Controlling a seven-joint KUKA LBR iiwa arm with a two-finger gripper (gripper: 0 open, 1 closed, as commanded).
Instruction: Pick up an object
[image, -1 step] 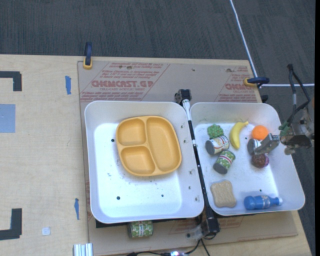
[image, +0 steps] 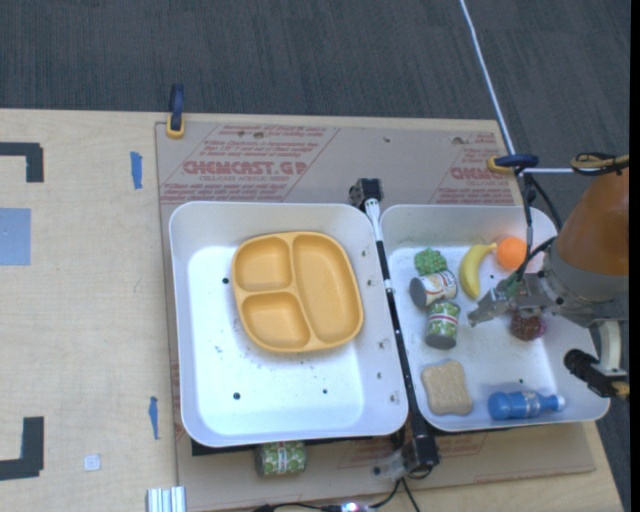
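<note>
One yellow banana (image: 473, 268) lies curved near the arm; jaws' state cannot be told.

Robotics lab: clamped board (image: 330, 160) on bench (image: 80, 330), two white bins (image: 200, 300), toy food, grey carpet (image: 300, 50), cabling.

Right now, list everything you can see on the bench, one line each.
left bin: 1, white, left half of bench
divided plate: 1, yellow-orange, inside left bin
right bin: 1, white, beside left bin
broccoli: 1, green, right bin, upper left
banana: 1, yellow, right bin, top
orange ball: 1, orange, beside banana
cans: 2, green-labelled, under broccoli
bread slice: 1, tan, right bin, bottom
bottle: 1, blue, lying bottom right
loose can: 1, green, bench below left bin
arm: 1, grey and orange, over right bin
</note>
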